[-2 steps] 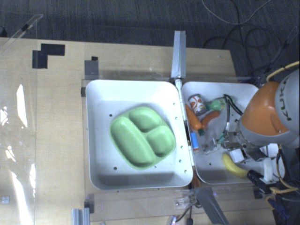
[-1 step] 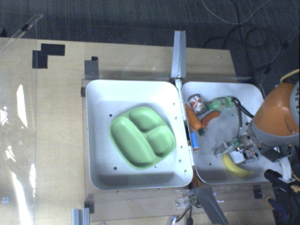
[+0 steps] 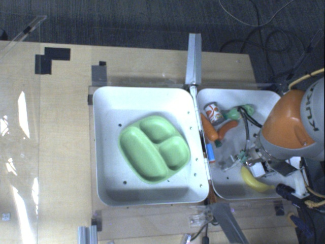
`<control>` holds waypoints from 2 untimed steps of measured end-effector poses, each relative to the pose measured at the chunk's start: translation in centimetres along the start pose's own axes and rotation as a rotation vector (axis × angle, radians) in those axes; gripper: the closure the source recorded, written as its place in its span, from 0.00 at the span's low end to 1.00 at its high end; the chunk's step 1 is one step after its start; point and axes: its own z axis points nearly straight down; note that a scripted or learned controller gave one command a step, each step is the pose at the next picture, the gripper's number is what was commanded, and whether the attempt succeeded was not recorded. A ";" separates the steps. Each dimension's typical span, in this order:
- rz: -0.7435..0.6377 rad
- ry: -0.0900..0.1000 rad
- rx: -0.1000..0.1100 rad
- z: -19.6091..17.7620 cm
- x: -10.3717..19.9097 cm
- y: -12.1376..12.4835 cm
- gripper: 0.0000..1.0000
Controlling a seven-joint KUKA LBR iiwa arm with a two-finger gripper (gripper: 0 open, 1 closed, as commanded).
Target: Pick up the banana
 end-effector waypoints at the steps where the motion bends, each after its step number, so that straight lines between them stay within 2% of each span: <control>1: -0.019 0.005 0.007 -9.6 2.6 0.7 0.00; 2: -0.151 0.002 0.002 0.0 -1.5 -0.6 0.00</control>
